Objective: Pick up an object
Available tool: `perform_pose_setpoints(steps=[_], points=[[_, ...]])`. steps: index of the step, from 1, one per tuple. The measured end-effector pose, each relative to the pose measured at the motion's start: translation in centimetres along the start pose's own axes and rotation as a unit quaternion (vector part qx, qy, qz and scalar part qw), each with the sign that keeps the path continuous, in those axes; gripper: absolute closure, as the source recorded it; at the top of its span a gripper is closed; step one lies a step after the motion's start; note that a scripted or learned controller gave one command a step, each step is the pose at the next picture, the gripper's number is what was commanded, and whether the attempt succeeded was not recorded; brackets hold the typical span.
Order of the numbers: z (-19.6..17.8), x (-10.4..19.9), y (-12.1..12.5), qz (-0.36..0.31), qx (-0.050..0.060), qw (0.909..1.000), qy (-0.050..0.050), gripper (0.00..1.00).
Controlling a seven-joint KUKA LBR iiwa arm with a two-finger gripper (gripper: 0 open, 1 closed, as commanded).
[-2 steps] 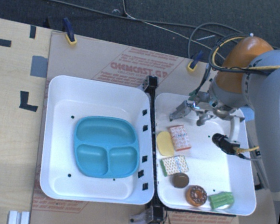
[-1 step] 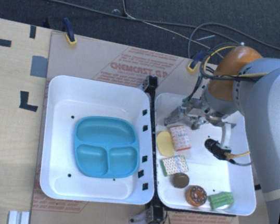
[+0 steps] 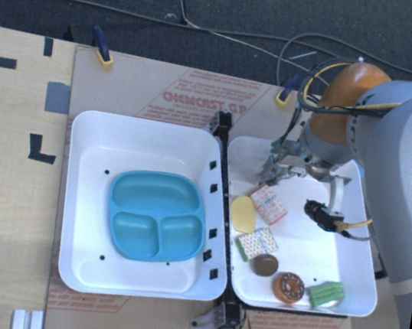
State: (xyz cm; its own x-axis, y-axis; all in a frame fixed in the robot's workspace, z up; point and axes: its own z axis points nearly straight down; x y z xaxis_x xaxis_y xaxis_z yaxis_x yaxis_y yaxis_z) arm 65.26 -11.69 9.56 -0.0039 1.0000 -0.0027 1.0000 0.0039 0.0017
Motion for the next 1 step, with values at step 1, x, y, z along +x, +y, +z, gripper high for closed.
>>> perform_pose_setpoints(steps=[1], points=[[-5.77,-0.06,-0.81,0.001,-0.001,1.0000,0.001,1.00]])
